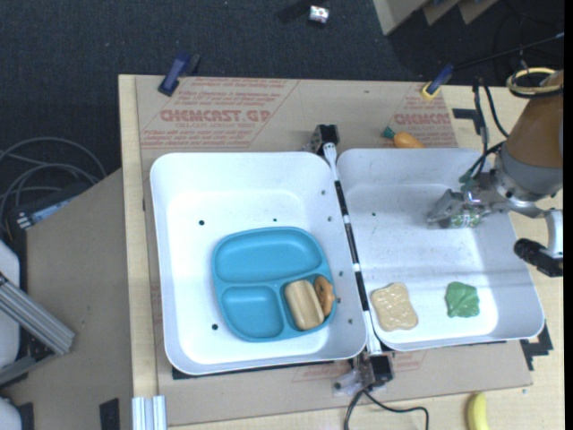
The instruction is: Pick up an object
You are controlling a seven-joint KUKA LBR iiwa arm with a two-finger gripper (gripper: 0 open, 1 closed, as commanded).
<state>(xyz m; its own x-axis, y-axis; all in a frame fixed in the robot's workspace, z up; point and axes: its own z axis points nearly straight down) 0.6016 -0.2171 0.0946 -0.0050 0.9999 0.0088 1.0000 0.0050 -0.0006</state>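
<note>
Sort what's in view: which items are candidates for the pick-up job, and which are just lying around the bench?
Job:
gripper over the right bin
tan cracker-like piece
green piece
bread-like item in the blue tray

Lying about:
blue clamp
orange item
yellow item

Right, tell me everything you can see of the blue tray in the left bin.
The blue tray is a rounded, divided plate that looks like smooth plastic, lying flat on the floor of the left bin, toward its near side. It has one long compartment at the back and two smaller ones in front. The front right compartment holds a tan bread-like piece with a browner piece beside it.
</note>
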